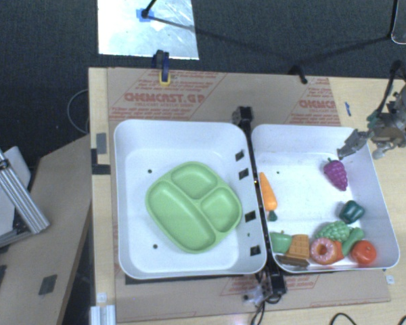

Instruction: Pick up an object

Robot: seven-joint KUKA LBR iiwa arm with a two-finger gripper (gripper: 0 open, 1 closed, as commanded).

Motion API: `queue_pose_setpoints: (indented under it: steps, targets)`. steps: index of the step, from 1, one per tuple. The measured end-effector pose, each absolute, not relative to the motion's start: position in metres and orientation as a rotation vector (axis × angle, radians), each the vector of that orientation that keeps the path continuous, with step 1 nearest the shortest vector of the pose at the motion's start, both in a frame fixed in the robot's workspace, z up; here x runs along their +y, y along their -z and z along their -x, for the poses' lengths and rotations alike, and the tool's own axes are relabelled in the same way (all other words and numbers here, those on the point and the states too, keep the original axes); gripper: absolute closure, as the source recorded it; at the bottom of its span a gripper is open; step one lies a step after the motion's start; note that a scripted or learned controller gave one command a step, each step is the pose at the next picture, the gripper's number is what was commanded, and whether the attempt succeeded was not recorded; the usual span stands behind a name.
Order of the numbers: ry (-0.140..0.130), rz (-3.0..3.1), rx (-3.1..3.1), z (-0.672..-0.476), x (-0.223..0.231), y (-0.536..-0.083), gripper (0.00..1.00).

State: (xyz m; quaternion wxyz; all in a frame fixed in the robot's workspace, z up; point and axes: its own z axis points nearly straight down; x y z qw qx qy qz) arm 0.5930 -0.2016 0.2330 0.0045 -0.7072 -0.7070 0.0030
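Note:
My gripper [363, 147] hangs over the far right corner of the right bin [291, 147], open, with nothing between its fingers. A bunch of purple grapes [336, 173] lies just below and left of it, apart from the fingertips. An orange carrot [267, 193] rests along the bin's left wall. Near the front lie a dark green pepper [351, 211], a leafy green piece [338, 232], a pink donut [323, 250], a red tomato [364, 251], a brown waffle [299, 247] and a small green piece [280, 240].
The left bin [142, 147] holds a green divided plate [193, 206]. A black divider with clips [247, 175] runs between the two bins. A blue clamp [163, 65] sits at the bench's far edge.

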Motion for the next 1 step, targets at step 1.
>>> queue_pose_setpoints:
  steps: [1]
  targets:
    - [0.001,2.219,-2.226,-0.5956,-0.2008,-0.2409,0.0]
